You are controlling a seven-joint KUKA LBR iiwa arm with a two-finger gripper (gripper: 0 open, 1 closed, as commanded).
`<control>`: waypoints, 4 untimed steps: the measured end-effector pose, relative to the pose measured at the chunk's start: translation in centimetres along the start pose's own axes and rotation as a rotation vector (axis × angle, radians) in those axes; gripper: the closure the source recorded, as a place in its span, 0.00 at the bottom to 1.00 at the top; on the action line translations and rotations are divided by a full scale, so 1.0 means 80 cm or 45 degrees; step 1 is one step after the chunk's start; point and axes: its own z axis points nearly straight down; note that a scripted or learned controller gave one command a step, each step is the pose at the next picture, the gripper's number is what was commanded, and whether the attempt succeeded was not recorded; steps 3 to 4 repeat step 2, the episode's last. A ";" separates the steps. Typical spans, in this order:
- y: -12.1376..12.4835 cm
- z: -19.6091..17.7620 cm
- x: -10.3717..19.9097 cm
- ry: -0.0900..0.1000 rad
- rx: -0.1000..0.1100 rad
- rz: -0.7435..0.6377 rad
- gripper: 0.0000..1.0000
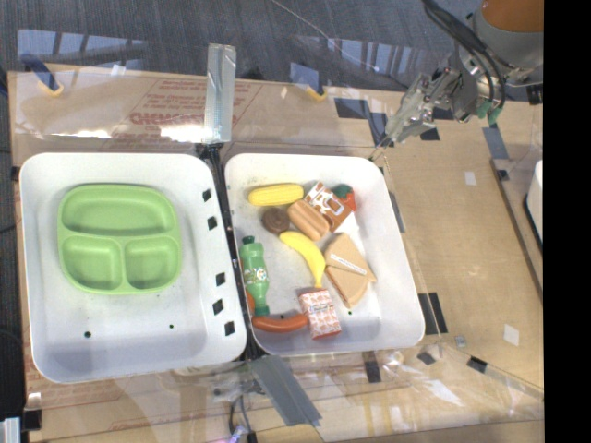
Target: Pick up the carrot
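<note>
One gripper (399,127) hangs above the right bin's (392,275) far corner.

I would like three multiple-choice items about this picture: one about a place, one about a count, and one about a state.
1. Where is the gripper?
A. Over the bench, just beyond the far right corner of the right bin
B. Down among the toy food in the right bin
C. Over the left bin

2. How many compartments has the green plate in the left bin?
A. Two
B. Three
C. Five

3. How does the green bottle stand?
A. Upright on its base
B. Lying on its side near the right bin's left wall
C. Leaning on the plate

Key: 1 A, the gripper is outside the bin's rim, above the brown bench. 2 B, one long compartment and two small ones show. 3 B, its whole length shows, cap toward the far side.
</note>
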 end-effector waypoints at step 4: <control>-0.001 0.008 0.004 0.004 0.000 0.084 1.00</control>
